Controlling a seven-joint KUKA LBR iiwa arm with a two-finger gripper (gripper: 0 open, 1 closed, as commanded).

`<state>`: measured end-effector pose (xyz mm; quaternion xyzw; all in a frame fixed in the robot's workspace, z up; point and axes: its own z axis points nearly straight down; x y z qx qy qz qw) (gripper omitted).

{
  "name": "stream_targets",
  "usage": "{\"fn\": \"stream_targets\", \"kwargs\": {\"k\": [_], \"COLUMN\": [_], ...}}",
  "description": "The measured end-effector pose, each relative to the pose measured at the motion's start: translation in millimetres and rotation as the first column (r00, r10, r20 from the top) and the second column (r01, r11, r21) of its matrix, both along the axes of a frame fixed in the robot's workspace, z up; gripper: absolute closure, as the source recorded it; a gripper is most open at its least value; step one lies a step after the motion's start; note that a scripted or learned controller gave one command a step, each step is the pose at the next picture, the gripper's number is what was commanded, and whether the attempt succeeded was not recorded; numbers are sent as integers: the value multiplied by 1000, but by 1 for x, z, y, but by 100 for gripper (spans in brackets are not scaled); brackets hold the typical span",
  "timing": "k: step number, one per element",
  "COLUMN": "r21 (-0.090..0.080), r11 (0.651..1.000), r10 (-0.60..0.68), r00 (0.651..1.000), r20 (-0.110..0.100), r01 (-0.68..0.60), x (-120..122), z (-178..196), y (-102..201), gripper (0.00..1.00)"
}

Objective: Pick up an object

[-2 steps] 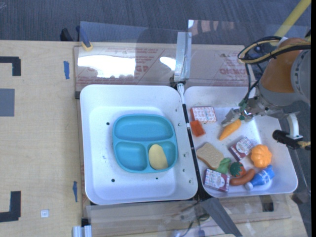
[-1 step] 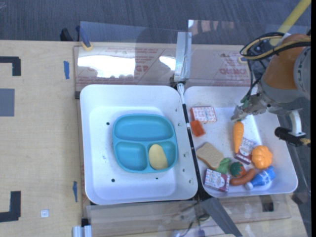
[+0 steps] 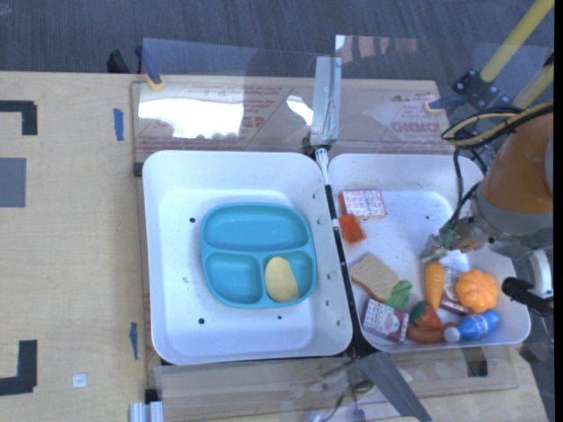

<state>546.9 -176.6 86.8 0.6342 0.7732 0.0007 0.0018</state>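
— What is the robot arm [image 3: 521,170] looking like?
— It is showing a big round orange part, with grey metal under it.
— Is it wearing anything?
— Black and yellow wires [image 3: 479,126] are looping at its ten o'clock side.

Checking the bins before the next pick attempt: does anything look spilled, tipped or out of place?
Nothing looks spilled or damaged. The left bin holds a blue divided tray, sitting level, with a yellow item in its lower right compartment. The right bin holds toy foods heaped loosely toward its lower right corner; the bread slice leans on its neighbours.
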Motion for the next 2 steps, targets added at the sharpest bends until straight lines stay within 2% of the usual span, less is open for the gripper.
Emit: {"fn": "stream_targets", "kwargs": {"k": [1,2], "r21": [3,4], "r11": [999,995], "r10": [-41,-104], "r00": [999,995], "r20": [6,4], "r01": [41,104], "x": [54,113], "z": [63,101], "y": [73,126], "gripper": [100,100]}}
